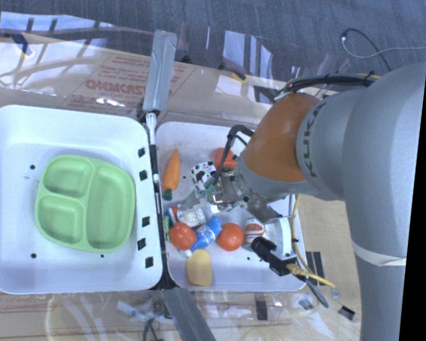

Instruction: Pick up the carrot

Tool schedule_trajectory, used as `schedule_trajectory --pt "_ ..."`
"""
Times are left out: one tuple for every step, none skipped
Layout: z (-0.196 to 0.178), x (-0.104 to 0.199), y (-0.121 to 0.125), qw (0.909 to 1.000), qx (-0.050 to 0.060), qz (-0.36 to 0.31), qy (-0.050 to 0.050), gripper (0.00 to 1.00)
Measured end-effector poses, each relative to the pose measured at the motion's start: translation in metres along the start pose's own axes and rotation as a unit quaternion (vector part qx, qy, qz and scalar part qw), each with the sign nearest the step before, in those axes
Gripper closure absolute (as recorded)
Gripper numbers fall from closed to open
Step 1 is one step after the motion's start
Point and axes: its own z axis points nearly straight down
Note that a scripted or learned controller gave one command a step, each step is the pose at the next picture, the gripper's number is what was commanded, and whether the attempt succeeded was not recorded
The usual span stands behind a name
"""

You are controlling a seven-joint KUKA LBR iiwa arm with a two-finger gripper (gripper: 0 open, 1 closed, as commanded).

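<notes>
Over the right bin (281, 279) hangs the gripper (215, 189), its state impossible to tell, amid small toys. The carrot (171, 170) lies beside that bin's left wall. Left bin (4, 182) holds a green tray (86, 203); cardboard bench, grey carpet.

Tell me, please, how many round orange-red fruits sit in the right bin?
3: one at the front left, one beside the blue item, one at the back by the arm. More may be hidden.

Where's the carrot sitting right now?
The carrot lies in the right bin, against its left wall near the divider between the bins, standing clear of the toy pile and left of the claw.
</notes>
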Motion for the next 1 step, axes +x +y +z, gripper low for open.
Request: schedule_trajectory --pt "-0.0458 -0.0409 0.0475 1.0000 -0.003 0.006 -0.001 0.00"
